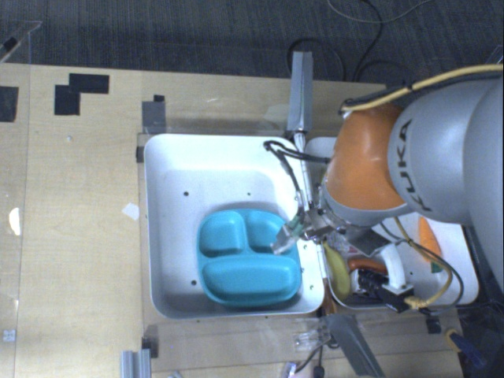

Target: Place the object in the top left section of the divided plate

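Divided plate (250, 258), blue, lies in the left white bin (189, 172); the gripper (293, 231) hovers at its right edge, jaw state impossible to tell.

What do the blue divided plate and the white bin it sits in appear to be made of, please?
The divided plate looks like moulded plastic: uniform light blue, rounded compartment edges, a soft satin sheen. The white bin seems plastic or coated metal, I cannot tell which: smooth matt walls, rounded corners, a few small dark holes in its floor.
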Robot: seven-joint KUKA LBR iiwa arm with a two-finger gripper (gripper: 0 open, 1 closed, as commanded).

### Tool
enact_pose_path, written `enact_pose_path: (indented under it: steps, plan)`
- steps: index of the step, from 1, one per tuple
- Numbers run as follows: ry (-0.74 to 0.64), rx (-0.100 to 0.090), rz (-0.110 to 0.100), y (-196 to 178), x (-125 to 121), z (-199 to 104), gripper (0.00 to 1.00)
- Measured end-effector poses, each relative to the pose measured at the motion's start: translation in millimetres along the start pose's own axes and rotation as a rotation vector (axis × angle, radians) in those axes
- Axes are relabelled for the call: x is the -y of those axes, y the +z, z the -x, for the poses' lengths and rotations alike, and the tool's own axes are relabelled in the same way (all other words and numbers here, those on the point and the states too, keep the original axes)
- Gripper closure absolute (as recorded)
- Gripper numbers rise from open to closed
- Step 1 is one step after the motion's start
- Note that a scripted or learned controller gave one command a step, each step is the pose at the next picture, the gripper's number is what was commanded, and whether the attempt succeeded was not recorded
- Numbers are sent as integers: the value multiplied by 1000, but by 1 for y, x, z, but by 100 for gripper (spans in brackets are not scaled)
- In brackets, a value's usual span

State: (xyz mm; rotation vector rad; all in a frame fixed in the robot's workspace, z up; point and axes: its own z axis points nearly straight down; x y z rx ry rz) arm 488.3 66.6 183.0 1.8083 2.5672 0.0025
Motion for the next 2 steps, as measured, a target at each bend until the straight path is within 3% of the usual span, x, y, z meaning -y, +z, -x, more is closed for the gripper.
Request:
enact_pose_path:
  steps: [1, 2]
  plan:
    - [-342, 0, 1, -15, -6, 8, 0]
    - [-342, 1, 3, -25, -8, 8, 100]
